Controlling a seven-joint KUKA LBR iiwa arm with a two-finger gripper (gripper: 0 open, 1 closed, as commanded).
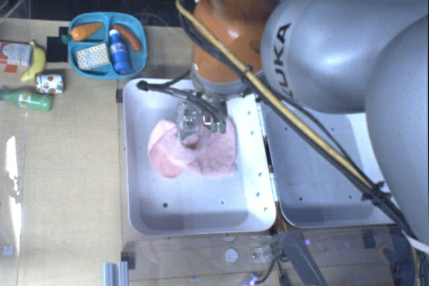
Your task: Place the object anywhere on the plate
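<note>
1. Pink things lie in the left white bin (134, 197), near the frame's centre: a rounded pink plate (163, 152) at left and a rougher, speckled pink piece (218, 154) at right, possibly a cloth or sponge; the two overlap or touch, and which lies on top cannot be told
2. Which of them counts as the object is not clear from the view; both sit in the upper middle of the left bin, apart from its walls
3. The gripper (191, 134) hangs over the seam where the two pink shapes meet, its metal body covering part of each; whether it touches them cannot be told
4. Whether its tips are spread or pressed together cannot be told, since the blurred metal hides them, and nothing can be seen pinched
5. The arm (335, 43) fills the upper right of the frame, grey with "KUKA" lettering, its orange band (224, 23) just above the wrist; a yellowish cable (295, 127) runs slantwise from the band toward the lower right
6. The right white bin (322, 201) sits just beside the left one, largely covered by the arm
7. At upper left on the wooden bench (60, 197) stands a blue divided tray (137, 37) holding toy food, among it an orange carrot-like piece (87, 31) and a blue bottle (120, 53)
8. Left of the tray lie a small can (49, 83), a green bottle (28, 100), a yellow banana-like toy (35, 62) and a small carton (15, 55)
</note>
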